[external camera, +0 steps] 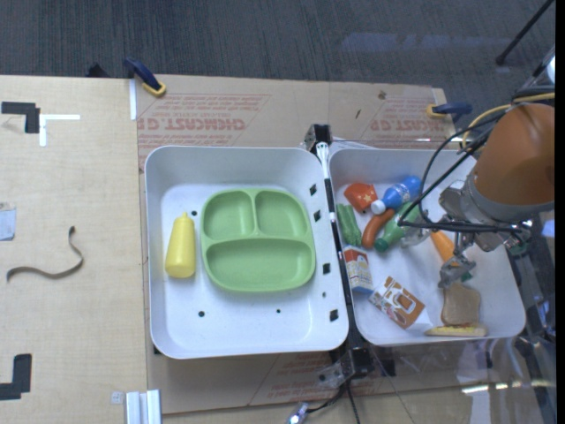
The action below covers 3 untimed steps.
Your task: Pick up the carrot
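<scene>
The carrot [378,227], an orange stick with a green end, lies slanted in the upper middle of the right bin [503,321], between a green vegetable [349,224] and a blue bottle [403,190]. My gripper [455,269] hangs low over the right half of that bin, below the arm's orange band [521,153]. It sits roughly a hand's width to the right of the carrot. A short orange piece [441,243] lies right beside the gripper, partly under the wrist. I see nothing clearly held.
A red-orange item [359,194], a small tube [357,270], a snack packet [399,302], a brown slab [461,306] and a yellow strip [456,330] share the right bin. The left bin [159,325] holds a green divided plate [259,239] and a yellow bottle [180,246].
</scene>
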{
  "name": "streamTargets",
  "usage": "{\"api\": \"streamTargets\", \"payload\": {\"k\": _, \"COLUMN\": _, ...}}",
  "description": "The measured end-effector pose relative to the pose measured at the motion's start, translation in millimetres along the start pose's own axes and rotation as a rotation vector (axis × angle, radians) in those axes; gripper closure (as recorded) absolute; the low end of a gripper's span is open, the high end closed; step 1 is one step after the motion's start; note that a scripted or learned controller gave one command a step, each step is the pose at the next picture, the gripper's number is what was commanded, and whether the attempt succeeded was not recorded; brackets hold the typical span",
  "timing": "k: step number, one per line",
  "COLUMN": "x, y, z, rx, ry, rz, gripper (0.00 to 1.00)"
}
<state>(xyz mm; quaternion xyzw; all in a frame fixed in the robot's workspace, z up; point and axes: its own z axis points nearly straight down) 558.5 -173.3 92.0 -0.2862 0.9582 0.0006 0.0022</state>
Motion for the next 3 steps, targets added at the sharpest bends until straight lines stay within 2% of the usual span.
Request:
{"api": "streamTargets", "payload": {"k": 1, "x": -3.0, "y": 0.4, "z": -9.8, "rx": 0.002, "ry": -0.005, "rz": -0.003, "gripper": 1.0}}
{"api": "streamTargets", "payload": {"k": 2, "x": -3.0, "y": 0.4, "z": -9.8, "rx": 0.002, "ry": -0.005, "rz": -0.003, "gripper": 0.0}}
{"api": "streamTargets", "payload": {"k": 3, "x": -6.1, "y": 0.7, "z": -19.6, "rx": 0.004, "ry": -0.011, "rz": -0.006, "gripper": 1.0}}
